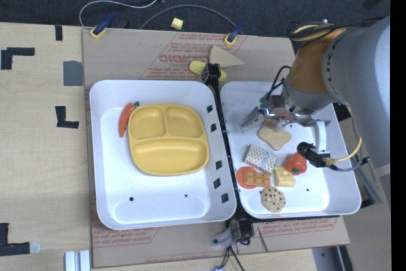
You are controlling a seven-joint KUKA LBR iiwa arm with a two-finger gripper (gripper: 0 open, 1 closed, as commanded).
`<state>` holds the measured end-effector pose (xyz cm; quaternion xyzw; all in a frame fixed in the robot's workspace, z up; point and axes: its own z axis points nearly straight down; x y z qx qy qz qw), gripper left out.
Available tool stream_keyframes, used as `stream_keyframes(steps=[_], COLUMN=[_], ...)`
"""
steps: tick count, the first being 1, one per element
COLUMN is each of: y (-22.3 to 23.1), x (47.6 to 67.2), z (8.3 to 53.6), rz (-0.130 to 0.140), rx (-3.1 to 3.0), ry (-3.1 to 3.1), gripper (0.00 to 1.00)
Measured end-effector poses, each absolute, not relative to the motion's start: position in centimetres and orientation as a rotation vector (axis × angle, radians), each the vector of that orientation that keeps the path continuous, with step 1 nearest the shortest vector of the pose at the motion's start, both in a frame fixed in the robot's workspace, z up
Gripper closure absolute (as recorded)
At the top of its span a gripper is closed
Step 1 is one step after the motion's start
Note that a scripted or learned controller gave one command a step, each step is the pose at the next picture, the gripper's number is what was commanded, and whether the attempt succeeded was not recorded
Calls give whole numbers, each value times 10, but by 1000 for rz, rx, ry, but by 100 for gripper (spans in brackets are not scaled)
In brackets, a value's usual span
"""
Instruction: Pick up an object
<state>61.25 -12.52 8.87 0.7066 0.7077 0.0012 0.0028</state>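
Gripper (274, 118) hangs low over right bin (342, 203), fingers spread, pinching nothing. Bread slice (275, 136) lies just below fingertips, waffle (261, 157) near. Advice: centre fingers astride slice, descend straight, close squarely; avoid nudging neighbours.

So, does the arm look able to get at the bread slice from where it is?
Probably yes: the gripper hangs just above the bread slice, whose top is uncovered; the checkered cracker lies apart from it.
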Motion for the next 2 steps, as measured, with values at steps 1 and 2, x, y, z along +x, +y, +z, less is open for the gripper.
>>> stream_keyframes(steps=[1,2], y=[-126,-126], x=[613,613], z=[101,99], rz=[8,6], rx=[2210,2212], ry=[2212,2213], gripper=[100,0])
